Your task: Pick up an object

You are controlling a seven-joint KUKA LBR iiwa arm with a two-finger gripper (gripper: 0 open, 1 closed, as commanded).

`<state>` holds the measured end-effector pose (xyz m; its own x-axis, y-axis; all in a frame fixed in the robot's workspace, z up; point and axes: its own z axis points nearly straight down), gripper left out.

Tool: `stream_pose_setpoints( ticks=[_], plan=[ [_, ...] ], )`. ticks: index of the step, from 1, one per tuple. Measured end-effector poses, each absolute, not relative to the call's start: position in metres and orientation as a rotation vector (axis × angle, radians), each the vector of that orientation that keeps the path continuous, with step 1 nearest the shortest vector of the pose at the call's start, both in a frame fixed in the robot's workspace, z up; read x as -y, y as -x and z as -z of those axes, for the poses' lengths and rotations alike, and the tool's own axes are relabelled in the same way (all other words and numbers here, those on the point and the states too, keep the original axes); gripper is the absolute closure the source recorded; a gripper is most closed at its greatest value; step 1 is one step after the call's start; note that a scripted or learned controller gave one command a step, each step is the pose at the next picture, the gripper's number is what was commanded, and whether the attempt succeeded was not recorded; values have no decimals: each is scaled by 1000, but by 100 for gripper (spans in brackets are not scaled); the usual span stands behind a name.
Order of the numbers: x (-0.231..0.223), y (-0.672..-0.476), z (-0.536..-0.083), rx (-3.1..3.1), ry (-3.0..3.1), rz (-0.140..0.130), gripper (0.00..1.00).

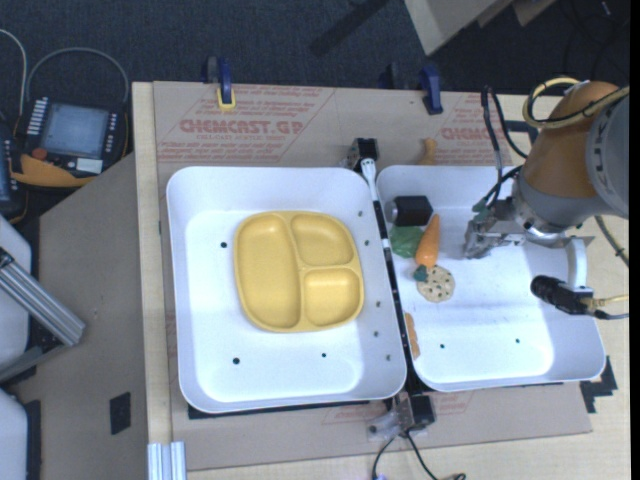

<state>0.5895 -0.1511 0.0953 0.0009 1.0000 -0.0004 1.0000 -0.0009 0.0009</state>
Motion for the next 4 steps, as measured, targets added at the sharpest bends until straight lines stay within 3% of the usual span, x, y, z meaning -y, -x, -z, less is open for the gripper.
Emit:
stream_pose_setpoints(
  ticks=[2,3,4],
  plan=[
    [152,-585,-206,-2218,-2216,-5,100],
    [155,-593,-266,-2218,-2215,-6,100],
    [101,-599,-250,-2230,-2218,0,100]
  ],
)
